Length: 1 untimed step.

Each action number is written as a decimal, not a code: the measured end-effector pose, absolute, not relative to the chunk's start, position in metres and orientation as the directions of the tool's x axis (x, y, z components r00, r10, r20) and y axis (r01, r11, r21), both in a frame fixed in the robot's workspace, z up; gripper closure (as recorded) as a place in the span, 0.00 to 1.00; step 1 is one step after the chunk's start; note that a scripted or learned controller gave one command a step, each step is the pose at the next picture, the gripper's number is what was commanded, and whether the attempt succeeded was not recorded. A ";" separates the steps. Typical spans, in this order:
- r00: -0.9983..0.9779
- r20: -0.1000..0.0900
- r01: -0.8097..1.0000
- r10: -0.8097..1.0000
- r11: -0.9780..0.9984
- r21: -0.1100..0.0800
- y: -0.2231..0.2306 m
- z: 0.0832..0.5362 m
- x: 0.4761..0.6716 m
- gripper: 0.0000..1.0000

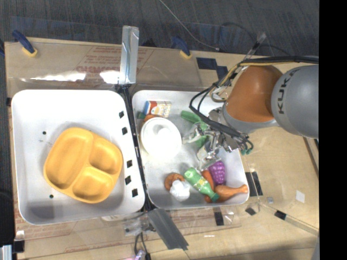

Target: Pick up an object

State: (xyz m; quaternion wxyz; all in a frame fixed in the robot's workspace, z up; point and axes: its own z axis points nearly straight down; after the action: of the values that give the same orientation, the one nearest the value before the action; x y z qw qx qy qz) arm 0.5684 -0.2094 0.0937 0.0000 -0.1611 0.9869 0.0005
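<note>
Even overhead light, glare on the white bins, slightly soft focus.

yellow tray, white cup, purple grapes — green bottle

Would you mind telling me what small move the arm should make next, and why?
Probably a short descent straight down: the tool sits in the right bin just above the purple grapes and green bottle, with nothing visibly between its fingers yet.

yellow divided tray | in left bin | cardboard sheet behind
</note>
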 end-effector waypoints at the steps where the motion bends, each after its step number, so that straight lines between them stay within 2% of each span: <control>1: -0.971 -0.010 -0.237 -0.237 0.971 -0.004 -0.209 0.094 0.488 0.00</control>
State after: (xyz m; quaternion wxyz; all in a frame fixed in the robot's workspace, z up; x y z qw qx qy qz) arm 0.4883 -0.2089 0.0944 0.0050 -0.1195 0.9928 -0.0014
